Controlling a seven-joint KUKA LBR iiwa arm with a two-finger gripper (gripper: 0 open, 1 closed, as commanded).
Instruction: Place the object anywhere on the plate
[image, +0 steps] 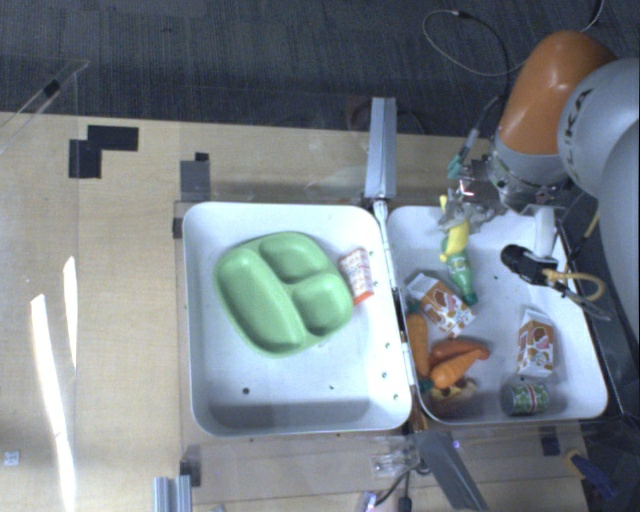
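Just a yellow-green bottle, tilted.

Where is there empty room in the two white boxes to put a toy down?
Left bin: bare floor below the green plate and along its left wall. Right bin: a patch mid-floor between the bottle and carton. Its lower-left corner, around the carrots, is crowded.

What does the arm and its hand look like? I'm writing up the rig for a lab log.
The arm is pale grey with a rounded, glossy orange band above the wrist. Thin dark cables loop behind it. The hand is a small metal-and-black assembly with coloured wiring.
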